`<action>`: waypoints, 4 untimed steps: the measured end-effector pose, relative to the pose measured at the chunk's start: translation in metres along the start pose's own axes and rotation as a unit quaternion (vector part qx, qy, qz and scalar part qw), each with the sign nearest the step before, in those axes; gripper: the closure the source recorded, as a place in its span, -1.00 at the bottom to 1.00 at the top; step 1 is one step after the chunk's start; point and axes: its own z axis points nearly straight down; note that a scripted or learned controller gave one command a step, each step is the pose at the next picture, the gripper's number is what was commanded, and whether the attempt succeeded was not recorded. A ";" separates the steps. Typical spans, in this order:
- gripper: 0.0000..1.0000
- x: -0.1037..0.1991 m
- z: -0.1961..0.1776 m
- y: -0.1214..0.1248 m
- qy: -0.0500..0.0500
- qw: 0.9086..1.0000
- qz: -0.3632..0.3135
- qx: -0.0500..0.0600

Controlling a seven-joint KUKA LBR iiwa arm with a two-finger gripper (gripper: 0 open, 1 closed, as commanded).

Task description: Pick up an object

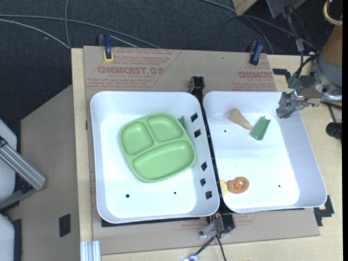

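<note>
The gripper (285, 109) hangs over the far right rim of the right bin (304, 145). I cannot tell how it is set. It holds nothing. The green block (261, 128) lies just left of it, near the tan cone (240, 118). The block's long side runs near-left to far-right. The gripper could bump the rim or knock the block away.

Gripper (286, 106) low at right — arm angled in.
</note>
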 end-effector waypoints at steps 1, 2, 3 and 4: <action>1.00 0.053 0.015 -0.004 0.000 1.000 0.000 0.001; 1.00 0.105 0.023 -0.010 0.000 1.000 0.000 0.001; 1.00 0.151 0.021 -0.006 -0.001 1.000 0.001 -0.001; 1.00 0.205 0.037 0.004 -0.001 1.000 0.000 -0.001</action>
